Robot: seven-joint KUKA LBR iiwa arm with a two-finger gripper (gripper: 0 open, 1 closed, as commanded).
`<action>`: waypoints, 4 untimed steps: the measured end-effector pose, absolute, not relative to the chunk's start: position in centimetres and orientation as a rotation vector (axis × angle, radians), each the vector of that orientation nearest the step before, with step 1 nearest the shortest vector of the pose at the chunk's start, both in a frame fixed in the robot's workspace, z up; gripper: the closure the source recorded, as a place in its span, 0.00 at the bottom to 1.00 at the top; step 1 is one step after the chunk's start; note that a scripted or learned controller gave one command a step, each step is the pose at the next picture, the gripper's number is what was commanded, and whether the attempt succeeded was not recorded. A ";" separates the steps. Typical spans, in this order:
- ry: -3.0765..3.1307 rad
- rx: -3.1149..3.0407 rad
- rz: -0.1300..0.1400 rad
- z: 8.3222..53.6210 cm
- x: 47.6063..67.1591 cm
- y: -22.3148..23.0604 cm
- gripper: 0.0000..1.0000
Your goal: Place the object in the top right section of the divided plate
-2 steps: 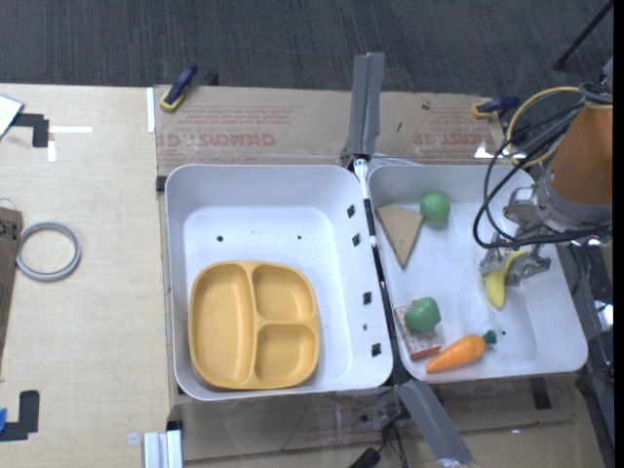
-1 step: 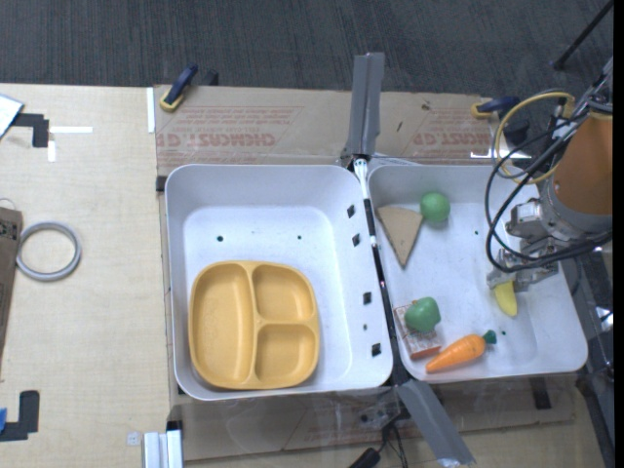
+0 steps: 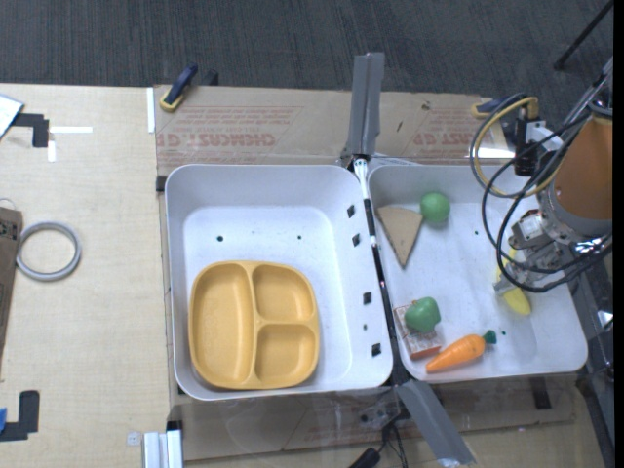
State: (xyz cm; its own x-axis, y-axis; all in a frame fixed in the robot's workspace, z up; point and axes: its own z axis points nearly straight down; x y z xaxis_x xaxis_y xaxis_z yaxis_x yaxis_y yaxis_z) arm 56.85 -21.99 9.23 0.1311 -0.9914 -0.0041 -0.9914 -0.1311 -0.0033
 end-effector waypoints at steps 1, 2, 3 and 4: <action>2.072 -2.347 0.003 10.2 57.0 -21.9 1.00; 1.666 -2.656 0.003 9.2 58.6 -21.1 1.00; 1.242 -2.874 0.010 9.1 57.6 -20.2 1.00; 1.086 -2.928 0.004 9.3 54.0 -20.5 1.00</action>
